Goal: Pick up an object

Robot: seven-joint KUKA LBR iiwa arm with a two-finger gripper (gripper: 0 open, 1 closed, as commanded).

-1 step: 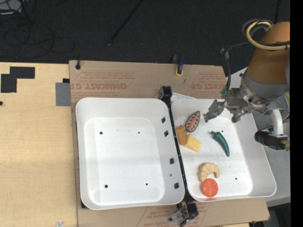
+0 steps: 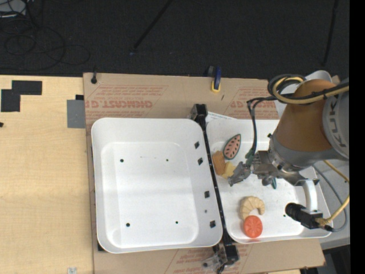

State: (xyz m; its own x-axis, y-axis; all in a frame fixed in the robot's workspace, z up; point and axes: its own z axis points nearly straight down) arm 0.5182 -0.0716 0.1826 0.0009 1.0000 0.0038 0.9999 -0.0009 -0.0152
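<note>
A single fixed camera sits above the surface (image 2: 45, 170), looking down at a slant from moderate height. It takes in both white bins (image 2: 148, 241) whole, the dark floor beyond, and the arm (image 2: 305, 124) entering from the frame's right, past the fingers (image 2: 238, 176)
</note>
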